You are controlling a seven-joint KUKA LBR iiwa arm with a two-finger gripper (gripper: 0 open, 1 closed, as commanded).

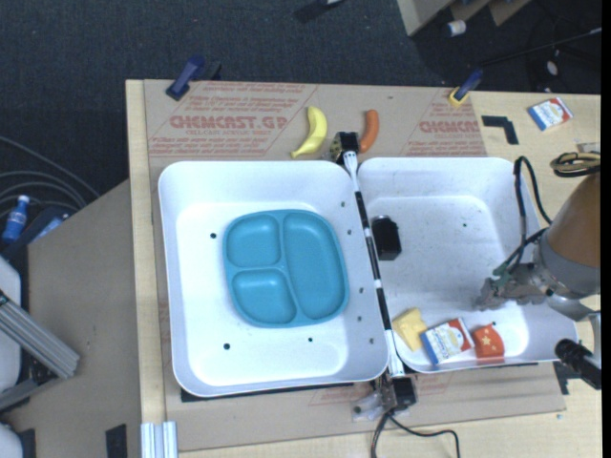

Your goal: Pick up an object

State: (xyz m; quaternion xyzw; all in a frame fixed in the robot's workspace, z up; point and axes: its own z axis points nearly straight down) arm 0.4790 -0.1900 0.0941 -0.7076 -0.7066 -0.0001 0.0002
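Note:
In the right bin (449, 184), three small objects lie along the front edge: a yellow block (410, 329), a white, red and blue carton (446, 340) and a small red item (488, 341). A black object (386, 238) sits against that bin's left wall. My gripper (500, 291) hangs low at the right side of this bin, just above and behind the red item and a short gap from it. Nothing shows in its grasp. The grey arm (576, 246) comes in from the right edge.
The left bin (191, 208) holds a blue divided plate (284, 266). A toy banana (311, 133) and an orange toy (368, 130) lie on the board behind the bins. A black cable (521, 194) runs over the right bin's far right side.

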